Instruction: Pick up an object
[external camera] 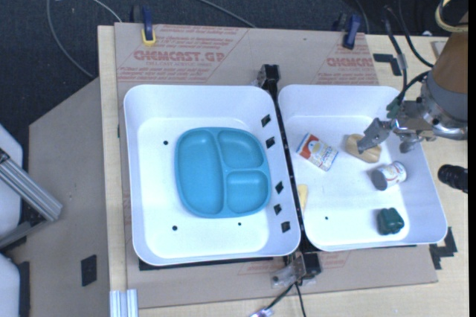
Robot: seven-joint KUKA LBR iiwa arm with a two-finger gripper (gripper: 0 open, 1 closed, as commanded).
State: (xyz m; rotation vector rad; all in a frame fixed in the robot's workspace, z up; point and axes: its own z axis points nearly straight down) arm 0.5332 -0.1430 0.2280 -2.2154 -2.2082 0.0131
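Observation:
Several small objects lie in the right bin (416, 234): a white and red carton (317, 152), a tan bread-like piece (360, 149), a grey and white cylinder (388, 175) and a dark green object (390, 221). A yellow piece (301, 194) rests against the divider. My gripper (388, 143) hangs over the bin's upper right part, open, its left fingertip (371, 138) just over the tan piece and the cylinder slightly below it. I see nothing held between the fingers.
The left bin (141, 159) holds a blue divided plate (223, 172). The arm (448, 85) comes in over the right bin's right rim. Black clips line the divider between the bins. Cables and a cardboard box lie beyond the bench.

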